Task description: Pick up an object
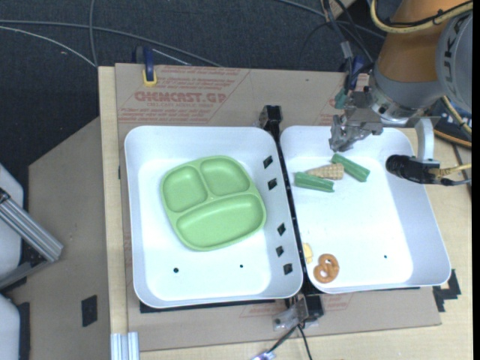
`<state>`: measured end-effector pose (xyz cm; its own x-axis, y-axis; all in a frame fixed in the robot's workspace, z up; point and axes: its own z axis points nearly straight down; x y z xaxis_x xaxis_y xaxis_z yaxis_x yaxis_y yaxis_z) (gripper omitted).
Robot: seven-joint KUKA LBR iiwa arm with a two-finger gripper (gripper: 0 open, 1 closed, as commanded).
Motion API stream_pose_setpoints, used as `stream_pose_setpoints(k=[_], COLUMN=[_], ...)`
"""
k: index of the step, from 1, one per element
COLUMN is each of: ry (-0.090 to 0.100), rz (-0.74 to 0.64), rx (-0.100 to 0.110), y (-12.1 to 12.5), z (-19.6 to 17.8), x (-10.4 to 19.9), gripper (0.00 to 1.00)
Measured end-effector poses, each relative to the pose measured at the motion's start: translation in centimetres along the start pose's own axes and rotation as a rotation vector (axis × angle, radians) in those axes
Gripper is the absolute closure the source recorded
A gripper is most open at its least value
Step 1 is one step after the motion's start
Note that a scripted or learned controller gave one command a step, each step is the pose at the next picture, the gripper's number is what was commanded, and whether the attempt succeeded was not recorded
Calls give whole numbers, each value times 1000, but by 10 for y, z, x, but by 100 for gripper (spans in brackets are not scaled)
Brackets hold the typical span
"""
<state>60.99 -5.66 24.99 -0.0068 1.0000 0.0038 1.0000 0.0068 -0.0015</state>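
Green sticks [350, 166] lie at the back of the right bin [390, 231], slanting away just below our gripper [343, 142]; whether its jaws are open, we cannot tell.

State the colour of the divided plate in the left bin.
Light green: the divided plate, clearest in the camera view, lies flat in the left bin.

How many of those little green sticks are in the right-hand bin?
2. One green stick lies near the bin's left wall; the other green stick lies just below the end effector. A waffle cone piece sits between them.
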Motion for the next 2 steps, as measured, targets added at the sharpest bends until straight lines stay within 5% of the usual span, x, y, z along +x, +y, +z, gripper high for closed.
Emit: stream_pose_setpoints(k=[2], ry=[-2], rz=[1], rx=[-4], y=[19], z=[-2], x=[111], gripper=[100])
